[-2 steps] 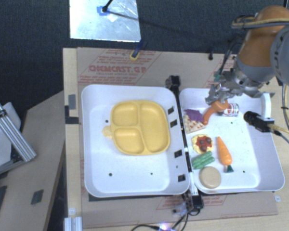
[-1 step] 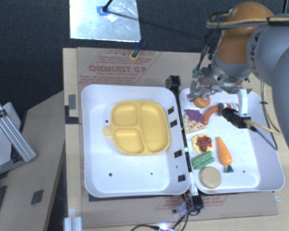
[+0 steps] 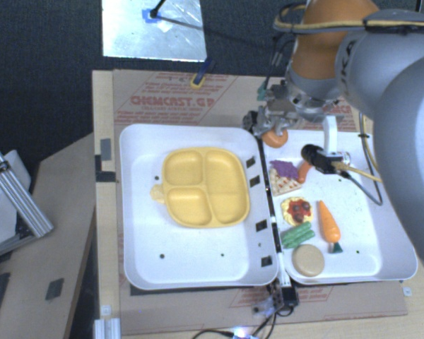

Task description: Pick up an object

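Carrot (image 3: pixel 328 222) lengthwise front-to-back, green end seemingly nearest camera — pincer (image 3: pixel 274 127) well apart

Bench (image 3: pixel 71 189): tan top, a brown printed board (image 3: pixel 173 97) laid flat on it. Two shallow white bins sit on the board, touching side by side: left bin (image 3: pixel 138 253), right bin (image 3: pixel 381 253). A shiny metal sheet (image 3: pixel 154 20) lies beyond the board.

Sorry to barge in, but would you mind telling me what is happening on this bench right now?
A grey robot arm is trying to pick an object from the right bin. Its gripper hangs over that bin's far left corner, right at a small orange piece. A carrot, a green piece, a round beige disc and other toy foods lie nearer. The left bin holds a yellow divided plate.
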### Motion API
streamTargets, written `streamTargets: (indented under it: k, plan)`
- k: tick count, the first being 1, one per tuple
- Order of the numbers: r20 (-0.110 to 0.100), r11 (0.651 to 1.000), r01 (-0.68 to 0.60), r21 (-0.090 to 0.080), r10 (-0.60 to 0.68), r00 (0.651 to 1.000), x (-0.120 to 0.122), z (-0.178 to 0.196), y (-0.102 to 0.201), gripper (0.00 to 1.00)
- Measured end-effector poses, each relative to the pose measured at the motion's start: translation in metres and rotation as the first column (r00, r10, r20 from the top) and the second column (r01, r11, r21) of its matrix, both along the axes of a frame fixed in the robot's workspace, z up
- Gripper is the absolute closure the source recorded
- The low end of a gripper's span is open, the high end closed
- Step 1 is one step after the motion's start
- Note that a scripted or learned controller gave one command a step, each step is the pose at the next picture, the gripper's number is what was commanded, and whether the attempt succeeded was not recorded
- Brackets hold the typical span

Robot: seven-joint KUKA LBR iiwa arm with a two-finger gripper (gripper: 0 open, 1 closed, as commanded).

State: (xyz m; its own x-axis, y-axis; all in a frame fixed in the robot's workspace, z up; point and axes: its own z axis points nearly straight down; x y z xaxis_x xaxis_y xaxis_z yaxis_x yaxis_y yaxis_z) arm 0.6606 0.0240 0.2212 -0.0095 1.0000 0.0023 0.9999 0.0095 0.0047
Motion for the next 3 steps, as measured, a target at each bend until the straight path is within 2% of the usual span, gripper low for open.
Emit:
streamTargets:
  k: [1,2,3]
  plan:
    - [-0.001,1.0,0.002,-0.001,-0.002,1.0,-0.005,0.014,0.021,1.0]
    - [-0.004,1.0,0.009,-0.003,-0.009,1.0,-0.011,0.004,0.01,1.0]
    - [-0.002,1.0,0.005,-0.002,-0.005,1.0,-0.007,0.013,0.018,1.0]
